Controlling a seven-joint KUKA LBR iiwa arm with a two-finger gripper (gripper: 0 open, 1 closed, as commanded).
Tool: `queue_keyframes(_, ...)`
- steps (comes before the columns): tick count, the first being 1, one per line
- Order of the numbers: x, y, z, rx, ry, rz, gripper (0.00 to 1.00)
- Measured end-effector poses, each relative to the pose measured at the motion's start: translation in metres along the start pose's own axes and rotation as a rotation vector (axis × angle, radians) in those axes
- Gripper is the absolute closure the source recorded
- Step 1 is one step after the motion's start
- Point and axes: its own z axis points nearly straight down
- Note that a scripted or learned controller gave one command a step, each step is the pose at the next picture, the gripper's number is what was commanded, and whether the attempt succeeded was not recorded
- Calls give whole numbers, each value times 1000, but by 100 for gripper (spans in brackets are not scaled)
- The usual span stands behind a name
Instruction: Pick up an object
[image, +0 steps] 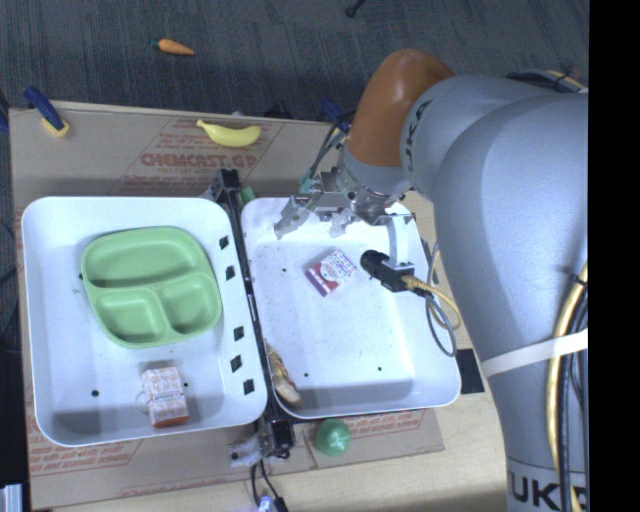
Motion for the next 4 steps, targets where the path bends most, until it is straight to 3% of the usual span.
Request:
queue_keyframes(1,-3,0,11,0,0,3,0)
queue_keyframes(2,-25,0,-30,-4,1,5,0)
queue_keyframes(3,-49,-2,64,2,0,3,0)
queue_keyframes(4,-48,0,51,-1,0,1,100)
